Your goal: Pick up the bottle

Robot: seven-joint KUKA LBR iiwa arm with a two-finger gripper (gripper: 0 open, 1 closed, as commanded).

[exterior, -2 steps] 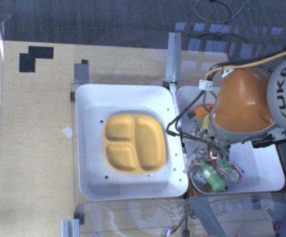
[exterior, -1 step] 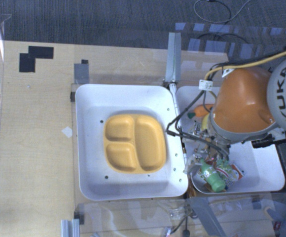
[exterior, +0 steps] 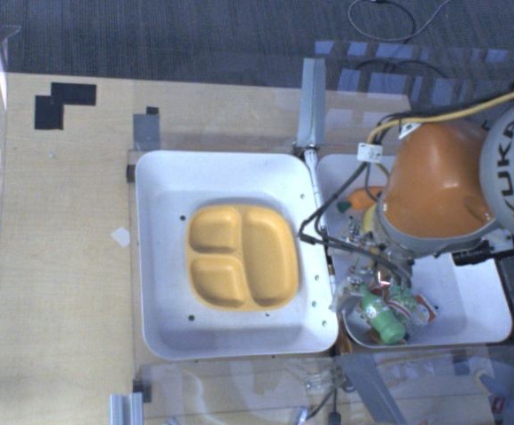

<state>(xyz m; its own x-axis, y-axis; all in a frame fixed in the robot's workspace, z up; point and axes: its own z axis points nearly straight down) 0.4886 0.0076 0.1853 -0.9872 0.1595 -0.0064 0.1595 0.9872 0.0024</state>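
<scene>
Hangs low over the right bin [exterior: 478,317], end effector [exterior: 379,283] just above the green bottle [exterior: 386,324]; bottle at the bin's near-left corner, long axis slanting toward lower right; grip state impossible to tell; likely straight descent needed.

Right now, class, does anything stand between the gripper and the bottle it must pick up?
Nothing visible does. The gripper sits directly over the green bottle at the near edge of the right bin; the wrist hides the contact, so a grasp cannot be confirmed.
</scene>
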